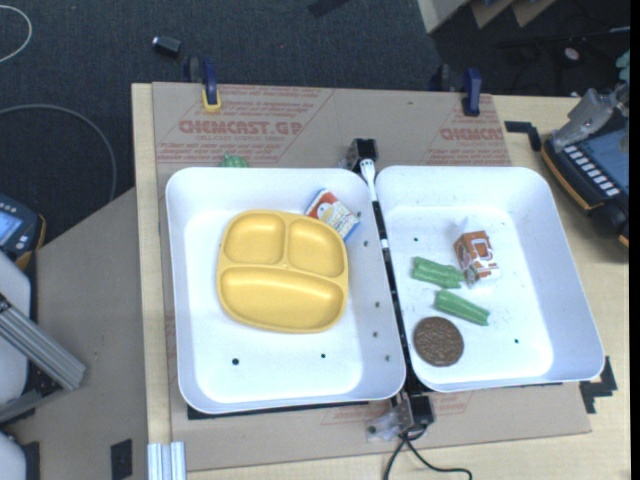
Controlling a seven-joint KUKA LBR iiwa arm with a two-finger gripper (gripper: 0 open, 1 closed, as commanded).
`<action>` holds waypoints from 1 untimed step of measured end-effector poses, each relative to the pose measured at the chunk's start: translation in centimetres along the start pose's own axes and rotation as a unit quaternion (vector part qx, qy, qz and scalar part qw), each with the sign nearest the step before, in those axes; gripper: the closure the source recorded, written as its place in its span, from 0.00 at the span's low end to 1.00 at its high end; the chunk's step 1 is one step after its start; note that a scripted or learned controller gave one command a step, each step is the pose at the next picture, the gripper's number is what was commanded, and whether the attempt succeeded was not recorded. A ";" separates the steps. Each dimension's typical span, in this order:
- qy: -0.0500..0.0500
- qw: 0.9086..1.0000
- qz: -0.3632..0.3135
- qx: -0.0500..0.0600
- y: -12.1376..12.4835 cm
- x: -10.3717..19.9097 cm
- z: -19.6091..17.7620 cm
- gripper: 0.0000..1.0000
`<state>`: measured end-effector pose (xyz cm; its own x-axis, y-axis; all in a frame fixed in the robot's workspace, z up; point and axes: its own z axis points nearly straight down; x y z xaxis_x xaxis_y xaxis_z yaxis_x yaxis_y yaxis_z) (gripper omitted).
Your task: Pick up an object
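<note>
Round brown ridged cookie (438, 340), right bin (560, 268).

Arm pose: can't tell from this frame. Same for wrist angle. Jaws: can't tell whether they stand apart or closed, or whether anything sits between them. No readable body state to log for this moment.
</note>
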<state>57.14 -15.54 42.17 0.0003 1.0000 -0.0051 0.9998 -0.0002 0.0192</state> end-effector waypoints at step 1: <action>-0.001 1.000 0.004 0.001 -9.1 -4.8 -10.8 0.00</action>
<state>47.80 -20.26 52.81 0.0081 0.9999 -0.0074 0.9998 -0.0079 0.0168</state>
